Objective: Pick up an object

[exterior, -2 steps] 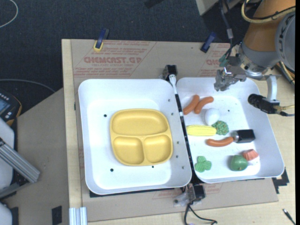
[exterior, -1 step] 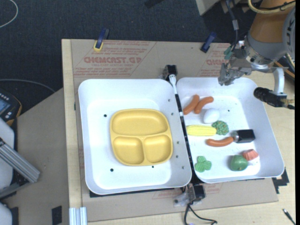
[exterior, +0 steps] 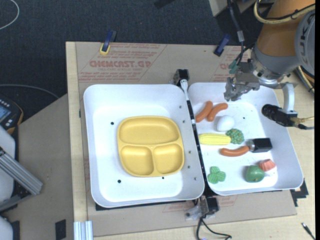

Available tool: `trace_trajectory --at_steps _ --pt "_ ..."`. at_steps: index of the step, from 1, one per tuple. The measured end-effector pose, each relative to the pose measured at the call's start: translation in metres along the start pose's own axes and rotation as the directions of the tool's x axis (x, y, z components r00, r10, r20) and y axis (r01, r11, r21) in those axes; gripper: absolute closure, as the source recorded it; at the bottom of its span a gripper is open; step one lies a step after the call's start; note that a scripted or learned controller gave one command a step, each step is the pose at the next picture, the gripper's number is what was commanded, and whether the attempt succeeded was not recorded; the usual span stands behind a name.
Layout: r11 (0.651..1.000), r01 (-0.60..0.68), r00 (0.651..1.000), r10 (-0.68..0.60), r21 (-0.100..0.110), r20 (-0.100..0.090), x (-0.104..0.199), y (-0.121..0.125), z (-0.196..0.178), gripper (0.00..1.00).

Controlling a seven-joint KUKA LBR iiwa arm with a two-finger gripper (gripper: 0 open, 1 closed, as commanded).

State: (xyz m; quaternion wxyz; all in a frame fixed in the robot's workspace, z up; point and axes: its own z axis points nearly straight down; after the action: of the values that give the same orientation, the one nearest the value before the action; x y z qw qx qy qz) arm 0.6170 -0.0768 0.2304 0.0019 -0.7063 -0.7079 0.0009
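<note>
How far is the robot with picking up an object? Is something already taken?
Nothing looks picked yet. The gripper hangs over the far edge of the right bin, with nothing visible between its fingers. The two sausages, egg, corn and broccoli all lie in that bin. Descending, grasping and lifting are all left.

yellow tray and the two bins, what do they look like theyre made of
Yellow tray: looks like moulded plastic, matte to satin, with rounded compartment walls and an even colour. Left bin and right bin: thin white plastic, probably formed sheet, smooth with a slight sheen and soft rounded rims. The exact plastic cannot be told.
</note>
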Motion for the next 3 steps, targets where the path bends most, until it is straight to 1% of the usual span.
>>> trace_trajectory --at_steps 1,2,3 --pt "1.0 0.0 1.0 0.0 0.003 -0.001 0.031 -0.048 0.013 1.0" --pt "1.0 0.0 1.0 0.0 0.001 -0.001 0.065 -0.087 0.01 1.0" --pt "1.0 -0.003 1.0 0.003 -0.001 0.0 0.059 -0.091 0.008 1.0"
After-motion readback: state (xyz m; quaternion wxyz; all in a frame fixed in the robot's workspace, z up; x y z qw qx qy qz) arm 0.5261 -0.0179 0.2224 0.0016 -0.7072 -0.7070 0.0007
